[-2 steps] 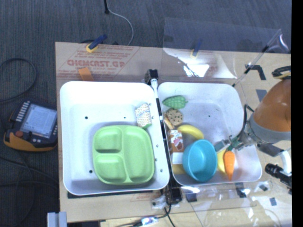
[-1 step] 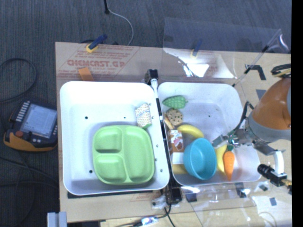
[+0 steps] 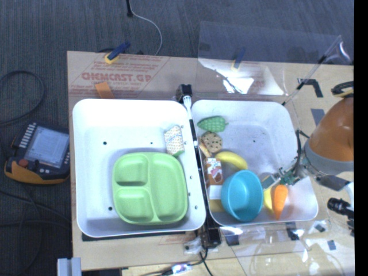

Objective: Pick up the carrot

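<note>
The carrot [image 3: 279, 200] lies in the right bin [image 3: 253, 111] near its right wall, beside the blue bowl [image 3: 242, 195]. The gripper [image 3: 287, 177] sits just above the carrot's top end; whether it is open cannot be told

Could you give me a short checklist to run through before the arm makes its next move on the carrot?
1. Carrot located, near the right bin's front right corner: ok.
2. Gripper close above the carrot's upper end: ok.
3. Carrot seen between the fingers: cannot tell.
4. Room beside the carrot: not ok; the blue bowl and a yellow item crowd its left side.
5. Carrot unobstructed from above: ok, apart from the gripper itself.
</note>
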